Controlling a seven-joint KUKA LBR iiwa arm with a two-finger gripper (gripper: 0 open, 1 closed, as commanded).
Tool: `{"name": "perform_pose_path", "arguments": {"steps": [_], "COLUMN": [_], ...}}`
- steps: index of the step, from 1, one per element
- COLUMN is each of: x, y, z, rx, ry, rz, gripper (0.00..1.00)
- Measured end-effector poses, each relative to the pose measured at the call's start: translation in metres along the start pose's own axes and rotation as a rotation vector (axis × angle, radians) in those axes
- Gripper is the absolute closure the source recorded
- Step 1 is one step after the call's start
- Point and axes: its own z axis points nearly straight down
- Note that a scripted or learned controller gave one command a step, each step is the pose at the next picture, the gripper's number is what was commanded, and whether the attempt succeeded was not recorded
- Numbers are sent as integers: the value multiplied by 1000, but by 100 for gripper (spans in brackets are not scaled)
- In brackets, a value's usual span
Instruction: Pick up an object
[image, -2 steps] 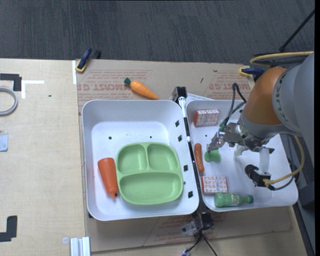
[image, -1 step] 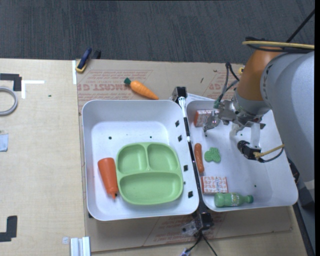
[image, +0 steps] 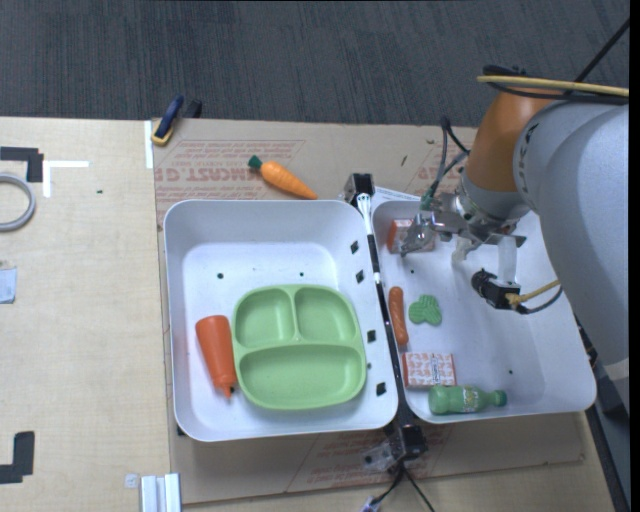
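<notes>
Broccoli (image: 427, 311), small, green, lumpy, beside orange sausage (image: 398, 316)

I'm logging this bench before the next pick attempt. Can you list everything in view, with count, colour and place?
Bins: 2, white, side by side on the bench.
Divided plate: 1, green, left bin.
Carrot: 1, orange, left bin, beside the plate.
Carrot with green top: 1, orange, on the cardboard behind the left bin.
Hot dog: 1, reddish, right bin, by its left wall.
Broccoli piece: 1, green, right bin.
Small box: 1, red and white, right bin.
Bottle: 1, green, lying at the right bin's front.
Arm: 1, grey with orange band.
Gripper: 1, over the right bin's back.
</notes>
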Motion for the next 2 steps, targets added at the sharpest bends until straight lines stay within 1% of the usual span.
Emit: {"name": "perform_pose_path", "arguments": {"steps": [1,2], "x": [42,74], "y": [0,-52], "z": [-100,-99], "rx": [2,5], "ry": [0,0], "rz": [424,362], "gripper": [0,0]}}
